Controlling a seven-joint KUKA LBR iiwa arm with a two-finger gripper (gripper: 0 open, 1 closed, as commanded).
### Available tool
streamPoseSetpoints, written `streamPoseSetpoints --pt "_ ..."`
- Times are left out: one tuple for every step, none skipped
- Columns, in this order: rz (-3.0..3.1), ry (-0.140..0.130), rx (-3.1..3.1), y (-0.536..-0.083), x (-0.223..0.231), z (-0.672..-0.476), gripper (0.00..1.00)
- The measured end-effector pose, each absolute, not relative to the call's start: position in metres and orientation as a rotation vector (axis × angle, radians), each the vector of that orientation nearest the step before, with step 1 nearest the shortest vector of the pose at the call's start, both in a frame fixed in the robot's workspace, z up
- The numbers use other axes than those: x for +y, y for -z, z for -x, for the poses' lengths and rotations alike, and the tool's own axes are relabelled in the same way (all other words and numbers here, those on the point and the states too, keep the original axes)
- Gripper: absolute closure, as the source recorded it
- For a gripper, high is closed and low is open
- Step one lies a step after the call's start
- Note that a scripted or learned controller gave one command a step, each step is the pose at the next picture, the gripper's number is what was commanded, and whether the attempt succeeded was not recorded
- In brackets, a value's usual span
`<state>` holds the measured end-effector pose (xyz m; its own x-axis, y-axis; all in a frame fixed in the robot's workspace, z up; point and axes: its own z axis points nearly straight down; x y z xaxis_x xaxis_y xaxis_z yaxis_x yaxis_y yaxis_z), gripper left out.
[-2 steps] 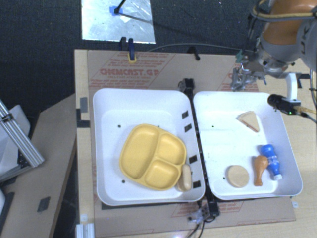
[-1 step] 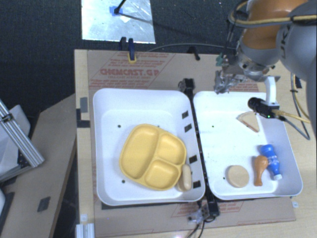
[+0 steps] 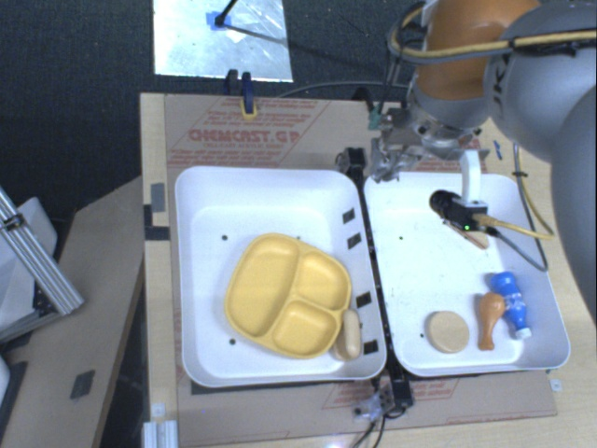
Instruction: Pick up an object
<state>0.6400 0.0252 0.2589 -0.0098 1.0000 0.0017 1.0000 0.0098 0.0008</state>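
Note:
My gripper (image 3: 385, 163) hangs over the far left corner of the right bin (image 3: 410, 250), close to the wall between the two bins. Nothing shows in its grasp. Along the right bin's near side lie a round tan disc (image 3: 448, 331), a brown drumstick-shaped piece (image 3: 489, 318) and a blue bottle with a white cap (image 3: 510, 303). In the left bin (image 3: 215, 213) a yellow divided plate (image 3: 287, 294) lies flat. A small tan roll (image 3: 349, 334) rests against the plate's near right edge.
The arm's grey body and orange band (image 3: 471, 35) reach in over the right bin's far side. A blue and yellow clamp (image 3: 244, 91) sits at the bench's back edge. A metal frame (image 3: 33, 259) stands to the left of the bench.

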Motion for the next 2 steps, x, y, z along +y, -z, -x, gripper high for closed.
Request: streamPoseSetpoints --pt "2.213 0.001 -2.229 -0.250 0.065 -0.631 1.00" --pt "2.213 0.002 -2.229 -0.246 0.110 -0.626 1.00"
